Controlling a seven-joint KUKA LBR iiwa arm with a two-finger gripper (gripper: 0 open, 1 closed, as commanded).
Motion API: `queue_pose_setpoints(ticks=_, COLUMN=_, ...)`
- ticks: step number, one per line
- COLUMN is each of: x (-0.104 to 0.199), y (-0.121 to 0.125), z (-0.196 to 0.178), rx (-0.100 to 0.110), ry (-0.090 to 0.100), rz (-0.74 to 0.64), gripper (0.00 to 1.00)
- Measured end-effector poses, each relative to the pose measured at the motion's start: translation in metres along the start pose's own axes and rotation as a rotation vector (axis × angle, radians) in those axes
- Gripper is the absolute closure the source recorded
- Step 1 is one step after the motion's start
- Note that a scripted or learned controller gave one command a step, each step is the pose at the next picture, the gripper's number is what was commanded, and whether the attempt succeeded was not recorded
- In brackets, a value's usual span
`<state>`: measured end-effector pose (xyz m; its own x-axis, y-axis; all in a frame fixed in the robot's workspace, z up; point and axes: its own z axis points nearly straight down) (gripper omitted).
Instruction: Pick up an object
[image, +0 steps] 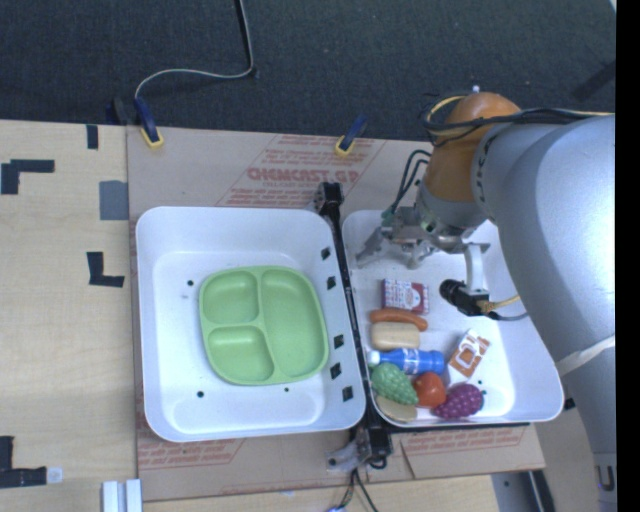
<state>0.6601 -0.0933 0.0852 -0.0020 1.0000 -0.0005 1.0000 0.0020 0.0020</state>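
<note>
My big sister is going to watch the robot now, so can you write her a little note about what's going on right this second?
Gripper: over the far end of the right bin, above the toy food; nothing visibly between it and no object lifted.
Right bin, in a cluster toward the near end: small red-and-white carton, hot dog, blue-and-white bottle, green leafy piece, tomato, purple grapes, small red-and-white packet.
Left bin: green divided plate, nothing on it.
Done: nothing picked up.
Left: come down on one object, close on it, lift it.
</note>
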Motion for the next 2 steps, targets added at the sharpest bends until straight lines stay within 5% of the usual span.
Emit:
queue_pose_setpoints(ticks=1, x=0.001, y=0.009, z=0.0, rx=0.001, ry=0.0, rz=0.0, gripper=0.0)
queue_pose_setpoints(ticks=2, x=-0.036, y=-0.048, z=-0.001, rx=-0.001, ry=-0.002, rz=0.002, gripper=0.0)
